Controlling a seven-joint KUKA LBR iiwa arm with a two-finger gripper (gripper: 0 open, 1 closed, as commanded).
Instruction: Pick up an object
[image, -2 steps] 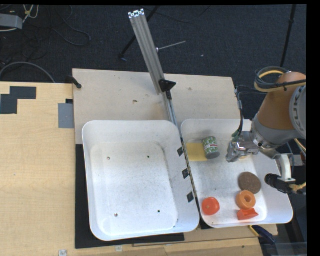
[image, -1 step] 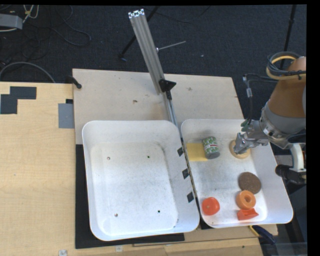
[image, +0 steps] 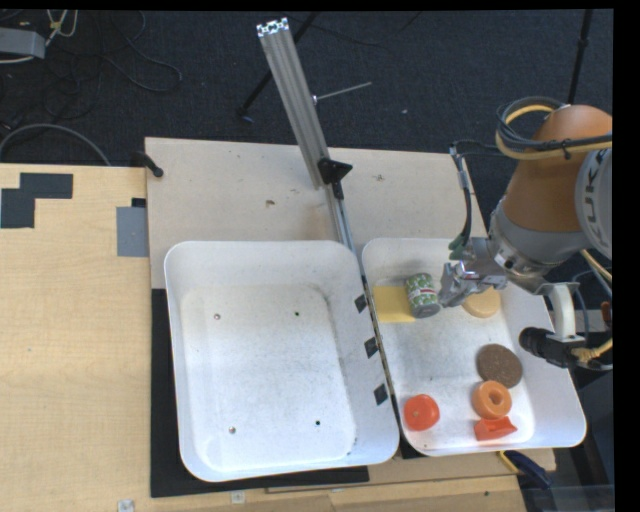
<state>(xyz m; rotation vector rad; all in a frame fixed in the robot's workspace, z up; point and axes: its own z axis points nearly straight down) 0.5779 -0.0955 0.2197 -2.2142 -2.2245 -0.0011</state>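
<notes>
Fingers (image: 452, 291) of the grey KUKA gripper (image: 458, 283) hang low in the right-hand shallow white bin (image: 545, 425), beside a small green-and-white cylindrical can (image: 422, 295) lying on its side; how wide they stand cannot be told, and nothing shows between them. The can rests partly on a flat yellow block (image: 391, 304). A pale round disc (image: 484, 304) lies just right of the fingers. Nearer the front sit a brown round cookie-like disc (image: 498, 364), an orange ring (image: 492, 399), a red-orange wedge (image: 495, 430) and a red-orange ball-shaped piece (image: 421, 412). The left-hand white bin (image: 190, 290) adjoins on the tabletop (image: 230, 190)
</notes>
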